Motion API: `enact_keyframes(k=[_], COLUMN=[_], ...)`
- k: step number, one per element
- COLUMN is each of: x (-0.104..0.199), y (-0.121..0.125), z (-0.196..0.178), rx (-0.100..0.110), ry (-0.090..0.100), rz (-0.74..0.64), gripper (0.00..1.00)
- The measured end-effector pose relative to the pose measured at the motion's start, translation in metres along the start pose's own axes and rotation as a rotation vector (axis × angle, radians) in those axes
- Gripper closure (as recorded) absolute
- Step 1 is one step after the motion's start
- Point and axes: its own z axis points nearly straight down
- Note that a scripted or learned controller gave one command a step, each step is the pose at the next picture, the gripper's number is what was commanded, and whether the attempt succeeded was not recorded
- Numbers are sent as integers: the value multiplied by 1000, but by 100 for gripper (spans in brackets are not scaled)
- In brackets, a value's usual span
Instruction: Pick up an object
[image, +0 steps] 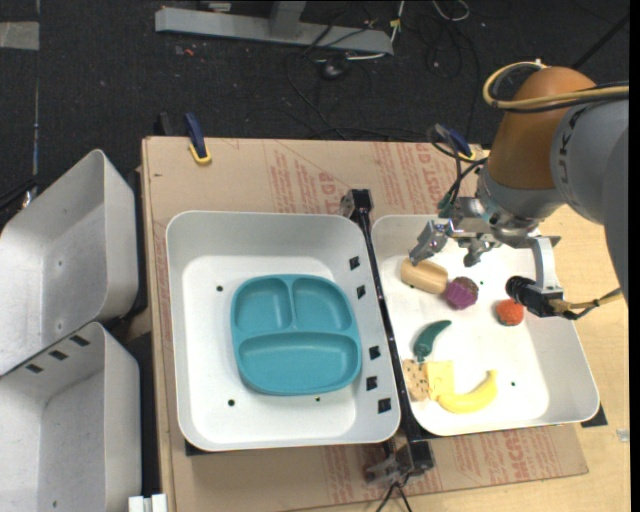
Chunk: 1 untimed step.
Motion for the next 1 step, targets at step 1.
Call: enact_keyframes(k=[1], x=[3], y=[0], z=[43], rx=[0], ry=[0], rz=[2], gripper=[0])
